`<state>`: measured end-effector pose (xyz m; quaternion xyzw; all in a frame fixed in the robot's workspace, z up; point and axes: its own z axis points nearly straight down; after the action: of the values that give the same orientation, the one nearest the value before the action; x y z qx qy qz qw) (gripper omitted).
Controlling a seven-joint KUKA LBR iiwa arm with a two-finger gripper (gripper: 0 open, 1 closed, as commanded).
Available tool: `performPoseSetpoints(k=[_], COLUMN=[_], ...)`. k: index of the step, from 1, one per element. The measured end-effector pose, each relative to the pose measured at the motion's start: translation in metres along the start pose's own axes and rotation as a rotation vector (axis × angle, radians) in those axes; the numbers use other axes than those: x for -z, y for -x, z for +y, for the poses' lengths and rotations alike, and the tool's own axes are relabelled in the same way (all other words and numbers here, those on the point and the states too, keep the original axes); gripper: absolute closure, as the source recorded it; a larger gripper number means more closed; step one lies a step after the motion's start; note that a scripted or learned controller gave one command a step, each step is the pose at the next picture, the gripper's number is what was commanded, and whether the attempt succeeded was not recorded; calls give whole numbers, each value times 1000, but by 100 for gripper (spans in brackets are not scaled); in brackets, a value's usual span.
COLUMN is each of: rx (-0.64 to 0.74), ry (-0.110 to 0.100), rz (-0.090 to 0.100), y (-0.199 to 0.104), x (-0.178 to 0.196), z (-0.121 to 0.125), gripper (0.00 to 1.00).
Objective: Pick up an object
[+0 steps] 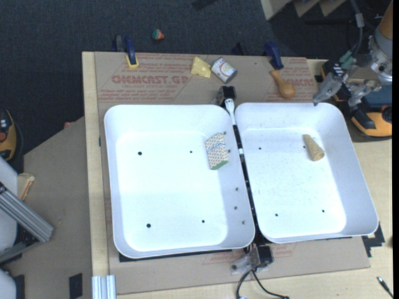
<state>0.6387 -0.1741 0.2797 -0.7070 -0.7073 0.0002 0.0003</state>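
A tan, cork-shaped piece (313, 147) lies in the right bin (349, 167), towards its far right. A small block with a green-and-white pattern (216, 150) rests in the left bin (124, 167), close to its right wall. My gripper (340, 95) hangs over the far right corner of the right bin, up and to the right of the tan piece and well apart from it. Its fingers (324, 92) stand open with nothing between them.
On the cardboard behind the bins lie a yellow wedge (201, 67), a small grey-white can (223, 70) and a brown wooden-looking piece (283, 86). Blue clamps (131, 52) (272, 55) hold the board's far edge. A black strip (237, 148) runs between the bins.
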Motion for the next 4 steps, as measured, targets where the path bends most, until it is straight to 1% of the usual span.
performPoseSetpoints(k=[1,2,3,4], rx=[1,1,7,8], ry=[4,23,-10,-4], rz=[-2,-9,5,4], y=[0,26,-66,-147], x=[11,182,56,48], z=[1,28,25,1], gripper=[100,100,100,100])
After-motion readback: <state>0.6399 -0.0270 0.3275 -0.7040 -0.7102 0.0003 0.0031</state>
